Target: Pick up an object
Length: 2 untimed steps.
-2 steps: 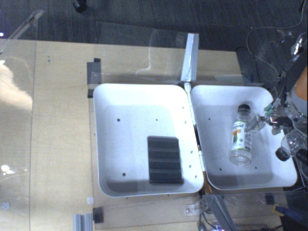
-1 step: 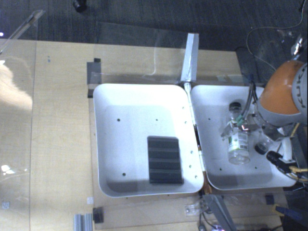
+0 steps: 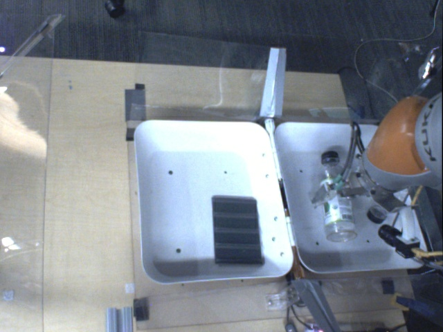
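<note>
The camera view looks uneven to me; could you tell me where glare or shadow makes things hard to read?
In the camera view, glare washes out the clear sheet at left; the left bin is shadowed along its near wall; the clear bottle in the right bin blends with the white floor beside the arm.

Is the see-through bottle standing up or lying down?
Lying down: the clear plastic bottle lies on its side on the right white bin's floor, dark cap pointing away.

Arm [image 3: 405, 144] cut off at right
</note>
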### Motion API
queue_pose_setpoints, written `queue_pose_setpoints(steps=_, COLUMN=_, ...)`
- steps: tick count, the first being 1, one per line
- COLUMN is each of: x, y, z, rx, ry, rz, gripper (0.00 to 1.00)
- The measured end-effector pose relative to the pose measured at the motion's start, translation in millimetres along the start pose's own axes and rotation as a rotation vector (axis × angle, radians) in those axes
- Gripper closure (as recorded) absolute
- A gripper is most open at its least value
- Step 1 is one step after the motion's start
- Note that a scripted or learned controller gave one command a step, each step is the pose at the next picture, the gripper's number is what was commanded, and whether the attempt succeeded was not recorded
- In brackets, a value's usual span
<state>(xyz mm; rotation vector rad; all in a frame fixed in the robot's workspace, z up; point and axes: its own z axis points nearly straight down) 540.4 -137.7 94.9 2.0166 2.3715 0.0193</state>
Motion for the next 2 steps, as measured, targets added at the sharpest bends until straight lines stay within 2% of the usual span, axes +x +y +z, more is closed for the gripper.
queue_pose_setpoints(steps=1, x=1, y=3, z=-11, rx=-0.006, ry=0.0, rz=-0.001, gripper=1.0)
queue_pose_setpoints(steps=2, x=-36, y=15, z=-135, rx=0.023, ry=0.011, rz=0.088, gripper=1.0)
